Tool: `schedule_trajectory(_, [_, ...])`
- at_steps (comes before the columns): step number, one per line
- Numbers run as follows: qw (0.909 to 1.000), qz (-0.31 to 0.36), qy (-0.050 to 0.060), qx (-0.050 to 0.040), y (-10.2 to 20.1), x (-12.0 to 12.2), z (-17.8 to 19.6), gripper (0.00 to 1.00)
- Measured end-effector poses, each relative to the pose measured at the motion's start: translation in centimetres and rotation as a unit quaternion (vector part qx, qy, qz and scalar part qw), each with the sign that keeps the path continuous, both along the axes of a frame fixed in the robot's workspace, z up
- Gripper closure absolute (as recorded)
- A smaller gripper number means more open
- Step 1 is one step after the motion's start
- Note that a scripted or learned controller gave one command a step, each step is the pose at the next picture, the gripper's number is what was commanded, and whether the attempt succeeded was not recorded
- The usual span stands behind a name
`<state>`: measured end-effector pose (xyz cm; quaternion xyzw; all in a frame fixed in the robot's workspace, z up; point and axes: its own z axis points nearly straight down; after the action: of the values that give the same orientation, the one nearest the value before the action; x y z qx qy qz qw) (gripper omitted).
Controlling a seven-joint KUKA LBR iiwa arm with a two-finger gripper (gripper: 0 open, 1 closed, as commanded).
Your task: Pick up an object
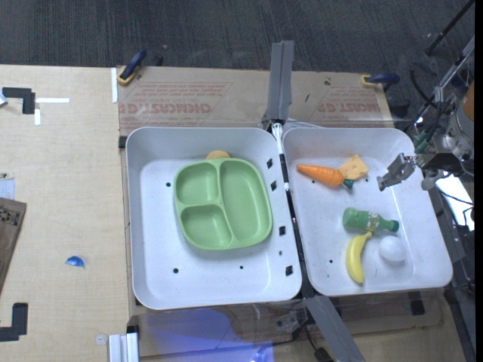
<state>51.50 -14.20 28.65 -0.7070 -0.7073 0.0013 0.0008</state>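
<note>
Yellow banana (355, 259) nearest in the right bin (430, 274), white ball (392, 249) just beside it, green bottle (367, 220) above. Farther back: orange carrot (319, 175), yellow chunk (353, 167), hard to identify. Tool (395, 173) over the bin's right side, blurry, can't tell its spread. Left bin (151, 217): green divided plate (223, 203) half-hiding a small yellowish thing (218, 155).

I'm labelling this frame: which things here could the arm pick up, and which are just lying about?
For the job: carrot, yellow chunk, green bottle, banana, white ball, green tray, pincer.

Lying about: blue clamps, cardboard, blue bit.
</note>
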Motion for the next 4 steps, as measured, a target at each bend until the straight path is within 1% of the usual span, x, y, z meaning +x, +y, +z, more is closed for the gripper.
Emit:
schedule_trajectory(1, [0.9997,-0.026,0.000,-0.0003,2.3,10.3,-9.6,0.00])
schedule_trajectory(2, [0.9999,0.017,-0.003,-0.0003,3.4,14.1,-19.3,0.00])
schedule_trajectory(3, [0.9979,-0.064,-0.001,-0.0007,6.2,14.4,-9.5,0.00])
schedule_trajectory(4, [0.9991,0.042,-0.002,-0.0007,4.4,12.2,-3.1,0.00])
